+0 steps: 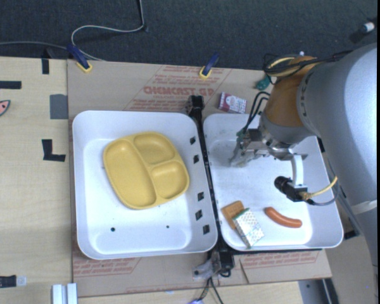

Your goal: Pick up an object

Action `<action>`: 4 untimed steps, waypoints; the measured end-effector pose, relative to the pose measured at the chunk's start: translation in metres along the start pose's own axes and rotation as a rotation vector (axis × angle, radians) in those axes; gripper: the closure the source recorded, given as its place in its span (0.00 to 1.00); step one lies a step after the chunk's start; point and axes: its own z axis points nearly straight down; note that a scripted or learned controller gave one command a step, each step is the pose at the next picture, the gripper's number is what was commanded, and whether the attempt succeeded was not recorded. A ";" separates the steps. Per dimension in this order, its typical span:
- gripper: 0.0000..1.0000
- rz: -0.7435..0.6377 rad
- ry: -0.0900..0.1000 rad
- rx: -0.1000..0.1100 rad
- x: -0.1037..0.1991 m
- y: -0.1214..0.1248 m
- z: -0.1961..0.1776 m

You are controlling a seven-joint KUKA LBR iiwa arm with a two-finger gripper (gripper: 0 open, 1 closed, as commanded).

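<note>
In the right bin (316, 230) lie an orange-red sausage-shaped object (284, 218), a small brown block (232, 210) and a white speckled packet (249, 228), all near the front edge. My gripper (242, 154) hangs low over the back left part of this bin, well behind these objects. Nothing shows between its fingers. The left bin (95, 227) holds a yellow divided plate (146, 168).
A small red and white box (231, 102) lies on the cardboard behind the right bin. The grey arm with its orange band (285, 97) covers the right bin's back right area. Black clips line the divide between the bins. Cables run along the arm.
</note>
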 end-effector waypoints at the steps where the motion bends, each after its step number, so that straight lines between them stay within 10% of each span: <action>1: 0.00 0.000 -0.001 0.000 0.000 0.000 0.000; 2: 1.00 -0.001 -0.001 0.001 0.000 0.000 -0.009; 3: 0.00 -0.001 -0.001 0.001 0.000 0.000 -0.009; 4: 0.00 0.002 0.003 0.001 -0.006 -0.050 0.009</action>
